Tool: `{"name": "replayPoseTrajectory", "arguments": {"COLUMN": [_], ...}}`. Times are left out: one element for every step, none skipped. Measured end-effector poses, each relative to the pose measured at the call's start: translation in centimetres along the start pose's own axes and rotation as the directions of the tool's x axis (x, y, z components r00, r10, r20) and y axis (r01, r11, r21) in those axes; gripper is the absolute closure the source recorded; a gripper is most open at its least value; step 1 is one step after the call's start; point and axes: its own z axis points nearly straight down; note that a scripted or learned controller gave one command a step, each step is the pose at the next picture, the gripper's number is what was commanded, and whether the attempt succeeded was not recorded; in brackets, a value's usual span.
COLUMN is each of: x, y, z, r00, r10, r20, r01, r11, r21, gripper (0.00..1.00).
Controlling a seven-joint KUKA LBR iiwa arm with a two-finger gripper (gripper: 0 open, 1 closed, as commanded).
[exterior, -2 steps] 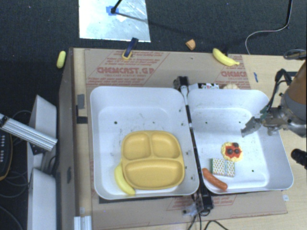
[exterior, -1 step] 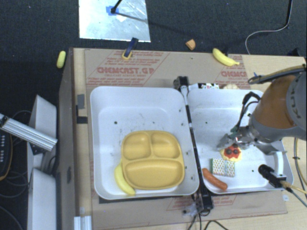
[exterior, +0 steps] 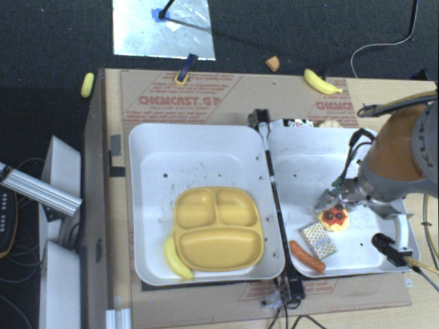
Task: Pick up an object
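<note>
Hand (exterior: 333, 203) low over the right bin (exterior: 309, 163), toward its near half, on the grey arm (exterior: 405, 153) with the orange band that enters from the right. Cannot tell from this angle whether the hand is spread or pressed together; nothing visibly held. Surface: two shallow white bins side by side on the table (exterior: 95, 184), which is covered with a brown cardboard sheet (exterior: 226, 88) printed CHEMCAST GP. A dark clip rail (exterior: 269, 177) runs between the bins. Floor (exterior: 41, 46) is dark carpet; a silvery sheet (exterior: 163, 19) lies on it beyond the table, and a thin pale cable (exterior: 384, 45) loops at upper right. A metal profile (exterior: 41, 189) slants in at the left. Other things: in the right bin, a checkered packet (exterior: 319, 240) toward the near wall and a red-orange sausage (exterior: 306, 257) just beside it, against the near wall. In the left bin (exterior: 192, 149), a yellow divided plate (exterior: 218, 228) with a banana (exterior: 177, 259) touching its near-left edge. On the cardboard behind the bins, a second banana (exterior: 321, 82), an orange chunk (exterior: 273, 64) and a blue-and-yellow clamp (exterior: 185, 69); a small yellow piece (exterior: 87, 84) lies off the table's far-left corner. Nothing stands between hand and bin floor. Task thing: yellow-and-red toy (exterior: 335, 218) on the right bin floor, directly on the near side of the hand, touching or almost touching it; which one cannot be told.
</note>
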Motion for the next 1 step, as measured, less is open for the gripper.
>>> {"name": "replayPoseTrajectory", "arguments": {"x": [9.81], "y": [1.37], "z": [-9.03], "r00": [1.000], "r10": [-0.002], "r20": [-0.001], "r01": [0.002], "r11": [1.000], "r21": [0.000], "gripper": [1.00]}}
